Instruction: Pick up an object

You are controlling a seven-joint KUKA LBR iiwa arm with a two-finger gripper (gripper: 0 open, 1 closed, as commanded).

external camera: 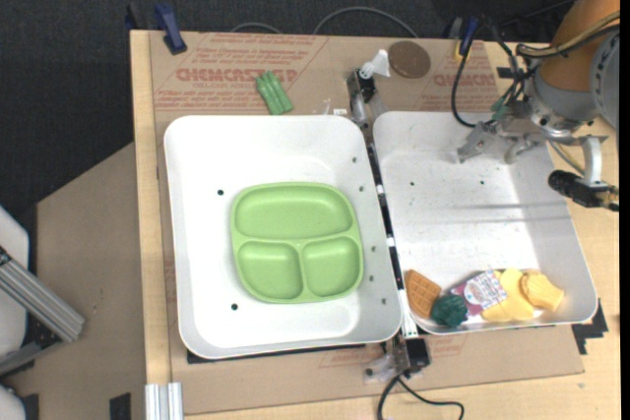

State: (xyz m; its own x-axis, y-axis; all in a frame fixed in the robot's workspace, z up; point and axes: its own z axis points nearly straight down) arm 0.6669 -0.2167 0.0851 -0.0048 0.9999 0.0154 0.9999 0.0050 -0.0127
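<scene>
Up at the right bin's [492, 211] far edge, the gripper [497, 141] hangs with fingers splayed apart and nothing between them, well apart from the toys. These, a waffle [423, 292], a green lump [451, 311], a wrapper [484, 289] and yellow pieces [527, 295], crowd the near wall, probably slid there down the tilt. A green tray [295, 241] fills the left bin [197, 172].

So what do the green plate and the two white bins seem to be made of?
The green plate looks like molded plastic with a matte to slightly glossy finish: one even color, rounded walls between its three sections. The left bin and the right bin also look like smooth white plastic with soft rounded rims, though painted metal cannot be ruled out.
</scene>
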